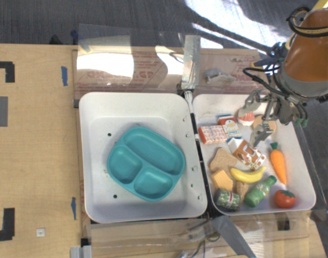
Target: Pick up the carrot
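Open pincer [262, 129] hangs beside the carrot [278, 165].

A dark grey carpeted floor [126, 4] fills the top of the frame, crossed by bright patches of light [217, 1] at upper right. Tan board [32, 144] with black markings and blue tape covers the left side.

A robotics lab; taped cardboard bench [29, 144], two white bins [94, 198], toy food [248, 174].
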Controlling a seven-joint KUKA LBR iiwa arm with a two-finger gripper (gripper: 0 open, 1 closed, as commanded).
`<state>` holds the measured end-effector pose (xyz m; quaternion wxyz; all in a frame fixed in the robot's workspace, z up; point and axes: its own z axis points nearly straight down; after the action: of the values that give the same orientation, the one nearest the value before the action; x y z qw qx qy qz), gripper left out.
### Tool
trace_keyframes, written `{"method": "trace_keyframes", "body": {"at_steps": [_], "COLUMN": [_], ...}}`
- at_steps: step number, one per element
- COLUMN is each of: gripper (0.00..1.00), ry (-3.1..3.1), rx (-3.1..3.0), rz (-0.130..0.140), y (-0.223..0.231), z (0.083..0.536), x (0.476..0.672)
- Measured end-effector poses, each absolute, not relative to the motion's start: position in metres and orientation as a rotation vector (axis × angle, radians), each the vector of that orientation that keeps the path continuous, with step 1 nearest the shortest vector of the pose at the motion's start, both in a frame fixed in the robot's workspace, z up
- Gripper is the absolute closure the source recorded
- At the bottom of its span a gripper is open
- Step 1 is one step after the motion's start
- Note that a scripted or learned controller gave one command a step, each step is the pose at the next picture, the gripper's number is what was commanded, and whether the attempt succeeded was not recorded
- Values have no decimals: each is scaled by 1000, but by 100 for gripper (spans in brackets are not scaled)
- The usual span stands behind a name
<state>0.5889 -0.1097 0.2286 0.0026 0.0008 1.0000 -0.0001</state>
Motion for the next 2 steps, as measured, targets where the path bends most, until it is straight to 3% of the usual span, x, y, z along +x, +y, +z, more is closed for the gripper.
{"method": "trace_keyframes", "body": {"at_steps": [1,2], "gripper": [0,0], "ry": [3103,3071], "rx": [495,459], "rz": [-1,-7], "y": [-188,-220], "z": [185,116], "x": [572,583]}}
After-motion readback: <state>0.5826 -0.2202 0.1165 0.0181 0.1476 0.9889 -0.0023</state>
